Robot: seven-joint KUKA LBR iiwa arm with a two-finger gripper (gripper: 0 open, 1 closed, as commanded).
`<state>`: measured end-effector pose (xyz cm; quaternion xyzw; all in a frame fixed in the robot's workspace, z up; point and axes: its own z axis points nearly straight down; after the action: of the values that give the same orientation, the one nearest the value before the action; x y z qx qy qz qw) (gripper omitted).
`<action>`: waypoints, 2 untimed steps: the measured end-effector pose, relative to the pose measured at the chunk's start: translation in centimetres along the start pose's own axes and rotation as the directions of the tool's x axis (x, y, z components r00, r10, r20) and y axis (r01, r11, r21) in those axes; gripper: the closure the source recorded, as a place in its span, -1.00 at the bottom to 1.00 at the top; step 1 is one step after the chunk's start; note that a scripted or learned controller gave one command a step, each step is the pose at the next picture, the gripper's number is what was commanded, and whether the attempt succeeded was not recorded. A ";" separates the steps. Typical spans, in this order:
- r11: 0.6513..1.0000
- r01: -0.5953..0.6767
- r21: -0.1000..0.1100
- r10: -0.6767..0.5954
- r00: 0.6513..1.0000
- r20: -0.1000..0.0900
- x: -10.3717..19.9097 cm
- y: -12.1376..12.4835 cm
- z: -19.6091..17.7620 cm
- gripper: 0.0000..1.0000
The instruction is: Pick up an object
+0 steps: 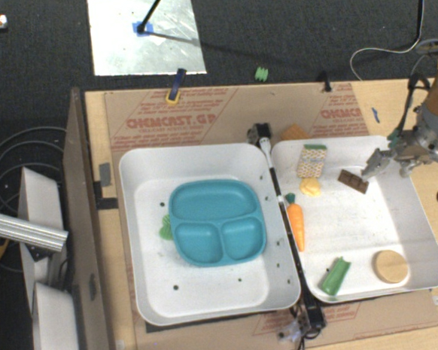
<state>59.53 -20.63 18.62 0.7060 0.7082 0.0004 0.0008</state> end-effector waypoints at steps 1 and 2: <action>1.000 0.003 0.008 -0.003 1.000 -0.003 2.0 1.2 10.2 -1.00; 1.000 0.004 -0.008 -0.004 1.000 0.001 2.3 7.7 10.0 -1.00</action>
<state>67.25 -18.28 8.62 0.7044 0.7098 0.0026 0.0040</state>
